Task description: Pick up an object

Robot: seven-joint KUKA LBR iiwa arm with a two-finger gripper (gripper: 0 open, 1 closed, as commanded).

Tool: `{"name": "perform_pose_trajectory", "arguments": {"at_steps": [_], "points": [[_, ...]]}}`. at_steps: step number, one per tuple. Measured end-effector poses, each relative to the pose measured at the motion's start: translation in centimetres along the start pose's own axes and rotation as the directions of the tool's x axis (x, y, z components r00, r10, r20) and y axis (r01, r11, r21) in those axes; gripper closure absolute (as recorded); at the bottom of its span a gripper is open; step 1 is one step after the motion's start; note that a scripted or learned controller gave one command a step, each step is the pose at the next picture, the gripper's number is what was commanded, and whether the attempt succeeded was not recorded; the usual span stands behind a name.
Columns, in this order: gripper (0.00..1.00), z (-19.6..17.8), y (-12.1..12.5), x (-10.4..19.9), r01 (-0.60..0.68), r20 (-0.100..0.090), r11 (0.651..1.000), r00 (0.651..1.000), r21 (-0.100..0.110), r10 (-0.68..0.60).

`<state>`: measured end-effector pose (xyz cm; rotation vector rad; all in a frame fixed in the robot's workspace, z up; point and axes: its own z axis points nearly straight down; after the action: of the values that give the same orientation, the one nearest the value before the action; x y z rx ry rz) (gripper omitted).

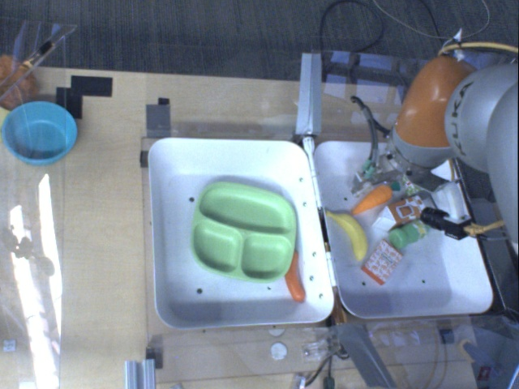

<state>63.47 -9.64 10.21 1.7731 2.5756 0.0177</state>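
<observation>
Left bin (pixel 170 217) green tray (pixel 243 229), right bin (pixel 454 290) banana (pixel 351 233)

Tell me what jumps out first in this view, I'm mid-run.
The green divided tray in the left bin stands out most, with a carrot lying against its right edge. In the right bin, the arm's tool hangs over a second carrot, beside a banana.

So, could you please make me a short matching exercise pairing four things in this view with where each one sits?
Things:
1. green divided tray
2. banana
3. blue bowl
4. orange carrot by the tray

Places:
A. right bin
B. bench, outside the bins
C. middle of the left bin
D. left bin, near its right wall

Pairs: 1-C, 2-A, 3-B, 4-D
</observation>
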Motion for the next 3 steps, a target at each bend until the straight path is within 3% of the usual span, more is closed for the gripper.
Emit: {"name": "perform_pose_trajectory", "arguments": {"at_steps": [1, 2, 3], "points": [[0.0, 0.0, 0.0, 0.0, 0.0, 0.0, 1.0, 1.0, 0.0, 0.0], [0.0, 1.3, -1.7, 1.2, 0.035, -0.001, 0.999, 0.999, 0.007, -0.035], [1.0, 0.0, -1.3, 1.2, 0.037, 0.0, 0.999, 0.999, -0.002, -0.037]]}}
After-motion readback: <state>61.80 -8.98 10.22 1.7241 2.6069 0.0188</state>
